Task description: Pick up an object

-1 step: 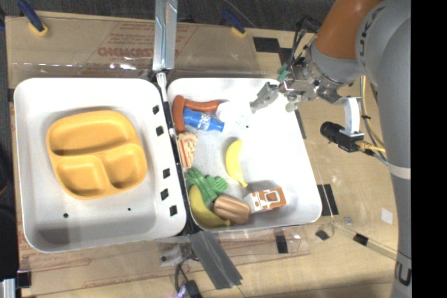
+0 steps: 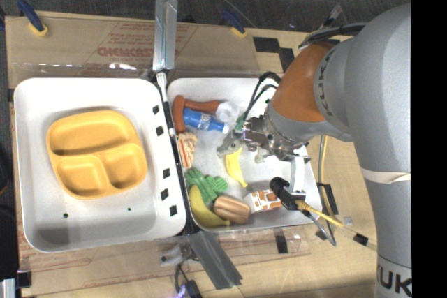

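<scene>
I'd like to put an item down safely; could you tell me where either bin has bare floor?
Left bin: bare floor all around the yellow tray, widest along its near edge. Right bin: crowded with the bottle, bananas and the gripper; only its far strip is bare.

Glossy yellow plastic tray (image 2: 98,158)

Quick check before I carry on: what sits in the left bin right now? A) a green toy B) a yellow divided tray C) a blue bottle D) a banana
B. The yellow divided tray lies alone in the left bin, while the banana and the green toy lie in the right bin.
</scene>
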`<action>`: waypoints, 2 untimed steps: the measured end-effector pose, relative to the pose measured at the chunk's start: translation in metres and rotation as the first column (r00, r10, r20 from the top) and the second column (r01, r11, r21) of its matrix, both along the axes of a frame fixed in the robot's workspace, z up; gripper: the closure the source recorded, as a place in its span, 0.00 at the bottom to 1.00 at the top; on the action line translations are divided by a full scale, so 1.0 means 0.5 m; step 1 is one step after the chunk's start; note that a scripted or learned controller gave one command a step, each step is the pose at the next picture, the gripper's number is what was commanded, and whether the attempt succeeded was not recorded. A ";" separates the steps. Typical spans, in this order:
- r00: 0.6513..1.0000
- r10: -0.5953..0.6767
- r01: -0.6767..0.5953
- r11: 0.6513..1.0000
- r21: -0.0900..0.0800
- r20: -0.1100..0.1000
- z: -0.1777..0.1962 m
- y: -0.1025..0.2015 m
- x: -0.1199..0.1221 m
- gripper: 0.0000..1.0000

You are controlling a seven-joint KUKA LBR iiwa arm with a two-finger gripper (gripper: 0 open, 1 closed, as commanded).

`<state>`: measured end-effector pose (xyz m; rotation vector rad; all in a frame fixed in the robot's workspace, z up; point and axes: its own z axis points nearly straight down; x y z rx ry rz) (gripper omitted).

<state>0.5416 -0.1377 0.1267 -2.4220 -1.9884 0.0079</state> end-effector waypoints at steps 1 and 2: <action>0.980 0.201 -0.201 0.980 0.000 0.006 -0.070 -0.039 -0.017 0.00; 0.979 0.205 -0.205 0.979 -0.001 0.006 -0.050 -0.040 -0.016 1.00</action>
